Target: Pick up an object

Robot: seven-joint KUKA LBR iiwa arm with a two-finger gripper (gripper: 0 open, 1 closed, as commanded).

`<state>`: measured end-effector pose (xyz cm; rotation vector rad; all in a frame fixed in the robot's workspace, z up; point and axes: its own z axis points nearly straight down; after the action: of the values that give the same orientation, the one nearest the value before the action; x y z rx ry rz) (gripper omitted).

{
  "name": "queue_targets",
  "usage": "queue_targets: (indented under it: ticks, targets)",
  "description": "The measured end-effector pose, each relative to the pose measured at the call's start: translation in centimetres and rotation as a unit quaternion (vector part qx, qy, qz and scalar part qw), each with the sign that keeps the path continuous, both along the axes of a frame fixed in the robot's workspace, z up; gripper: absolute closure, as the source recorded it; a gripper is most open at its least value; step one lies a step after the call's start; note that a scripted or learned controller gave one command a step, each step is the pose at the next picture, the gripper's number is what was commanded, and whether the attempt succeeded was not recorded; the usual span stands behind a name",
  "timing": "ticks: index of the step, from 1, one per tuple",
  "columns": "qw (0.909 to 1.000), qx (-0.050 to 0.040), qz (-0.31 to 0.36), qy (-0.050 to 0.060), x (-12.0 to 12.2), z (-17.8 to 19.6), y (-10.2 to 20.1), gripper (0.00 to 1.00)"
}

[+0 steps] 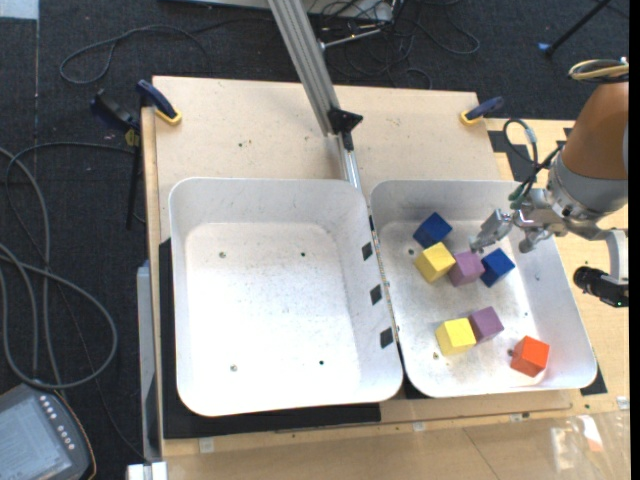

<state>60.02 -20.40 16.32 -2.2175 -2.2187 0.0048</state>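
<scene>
The gripper (497, 230) hangs low over the right bin (560, 313), just above a blue cube (497, 266) — its fingers look a little apart, with nothing between them, so the grab is not yet done. It must drop straight down — a purple cube (466, 267) and yellow cube (436, 261) crowd in on the left.

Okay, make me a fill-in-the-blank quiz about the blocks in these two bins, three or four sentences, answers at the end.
1. All the blocks lie in the ___ bin as the camera sees it.
2. The block nearest that bin's front right corner is ___.
3. The number of yellow blocks is ___.
4. The claw hangs just above the ___ block that lies against the upper purple block.

Missing words: right; orange; two; blue
</scene>
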Motion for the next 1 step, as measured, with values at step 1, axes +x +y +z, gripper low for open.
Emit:
queue_targets:
  ticks: [1]
  targets:
    - [0.9999,-0.0030,0.000,-0.010,0.76,-4.04,0.13,0.00]
